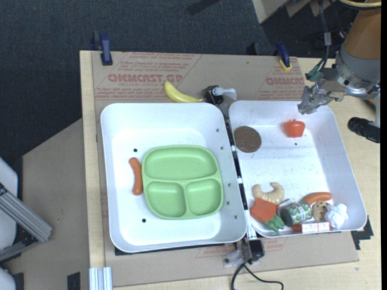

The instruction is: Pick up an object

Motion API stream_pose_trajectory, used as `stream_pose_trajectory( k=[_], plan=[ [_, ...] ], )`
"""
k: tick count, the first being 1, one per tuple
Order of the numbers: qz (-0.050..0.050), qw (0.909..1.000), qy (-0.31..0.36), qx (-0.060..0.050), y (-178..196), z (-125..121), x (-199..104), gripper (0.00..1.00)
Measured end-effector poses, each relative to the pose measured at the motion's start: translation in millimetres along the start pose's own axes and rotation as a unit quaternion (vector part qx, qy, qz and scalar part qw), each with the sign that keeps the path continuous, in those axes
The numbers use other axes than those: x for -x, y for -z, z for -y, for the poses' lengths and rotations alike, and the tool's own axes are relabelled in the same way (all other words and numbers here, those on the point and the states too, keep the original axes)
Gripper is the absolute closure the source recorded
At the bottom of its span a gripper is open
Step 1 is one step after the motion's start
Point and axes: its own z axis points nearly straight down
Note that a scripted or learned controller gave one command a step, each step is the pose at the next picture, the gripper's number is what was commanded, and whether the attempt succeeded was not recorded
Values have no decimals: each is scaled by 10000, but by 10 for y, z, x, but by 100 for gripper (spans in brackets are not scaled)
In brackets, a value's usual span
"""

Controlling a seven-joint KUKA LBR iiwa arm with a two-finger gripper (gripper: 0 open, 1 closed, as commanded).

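**Gripper above the far edge of the right bin, nothing between its fingers**

Taking the green divided plate [181, 181] as the landmark: it lies flat in the middle of the left bin [115, 162], three compartments facing up. Just to its left, apart from its rim, an orange sausage [136, 176] lies lengthwise on the bin floor. Beyond the plate, outside the bin on the brown bench board [145, 74], a yellow banana [179, 94] rests against the bin's far rim.

To the plate's right, across the seam between the bins, a round brown disc [247, 139] sits flat in the right bin [344, 162], near its left wall. Farther right and slightly farther back is a small red tomato-like piece [294, 128], standing alone.

Right of the plate's near edge, in the right bin's near corner, a cluster of toy foods crowds together: a tan croissant shape [269, 191], a red-orange block [262, 210], a green piece [276, 223], a dark can-like item [295, 212], another orange sausage [315, 197] and white bits [336, 214], most touching one another.

Farthest right of the plate and back, the gripper [308, 104] hangs over the right bin's far rim, just beyond the red piece and not touching it. Whether its fingers are spread or closed cannot be told.
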Motion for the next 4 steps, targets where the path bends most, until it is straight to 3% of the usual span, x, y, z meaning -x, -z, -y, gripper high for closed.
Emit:
stream_pose_trajectory(
  k=[1,2,3,4],
  plan=[
    [-9,10000,-1,-28,-345,5,-328,100],
    [2,10000,4,12,-81,-267,-192,100],
    [-10,10000,-6,-37,-373,-6,-185,100],
    [-15,10000,5,-40,-401,184,-575,100]
  ],
)
